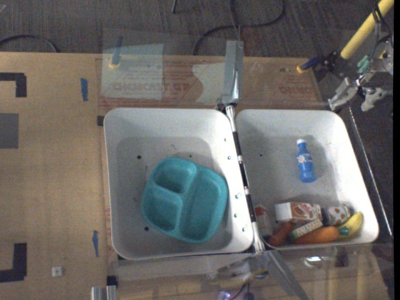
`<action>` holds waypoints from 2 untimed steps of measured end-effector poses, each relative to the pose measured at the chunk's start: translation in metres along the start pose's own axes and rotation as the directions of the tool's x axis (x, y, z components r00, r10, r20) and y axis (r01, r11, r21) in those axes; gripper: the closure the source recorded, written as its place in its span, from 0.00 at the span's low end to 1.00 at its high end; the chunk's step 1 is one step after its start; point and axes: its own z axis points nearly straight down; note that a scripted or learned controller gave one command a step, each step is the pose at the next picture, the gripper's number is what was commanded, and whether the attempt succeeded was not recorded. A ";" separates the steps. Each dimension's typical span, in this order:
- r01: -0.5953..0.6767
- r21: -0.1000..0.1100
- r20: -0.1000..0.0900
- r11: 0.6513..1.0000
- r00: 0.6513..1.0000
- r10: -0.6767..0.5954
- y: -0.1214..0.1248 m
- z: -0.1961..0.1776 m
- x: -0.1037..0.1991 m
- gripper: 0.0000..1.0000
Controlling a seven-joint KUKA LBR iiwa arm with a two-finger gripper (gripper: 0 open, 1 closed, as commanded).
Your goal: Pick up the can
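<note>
Bench (50, 186) is tan board with black corner marks and bits of blue tape, two shallow white bins side by side on it. Left bin (122, 136) holds one teal divided plate (184, 199), three compartments, sitting flat and rotated a bit, toward the bin's near-right area. Right bin (262, 136) has its clutter packed along the near wall: a small carton (299, 211) with a red and white label, an orange carrot (322, 234) lying along the wall, a red item (280, 234) left of the carrot, a yellow banana (354, 224) in the near-right corner, and the can (337, 214), small with a patterned red/green label, wedged between the carton and the banana, touching or nearly touching both. Can't tell if the can is upright or tipped, too small and blurred. Blue bottle (305, 160) lies by itself mid-bin, cap pointing to the far wall, well apart from the pile. Gripper (361, 95) is at top right, outside the right bin past its far-right corner, well away from the can, nothing between the fingers that I can make out; whether it's spread or closed, can't tell at this resolution. Yellow tube (369, 25) runs diagonally above it.
</note>
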 end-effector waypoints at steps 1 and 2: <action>-0.047 -0.003 0.001 0.999 0.999 0.047 0.004 0.185 0.017 0.00; -0.043 -0.003 0.003 0.999 0.999 0.043 0.005 0.175 0.019 1.00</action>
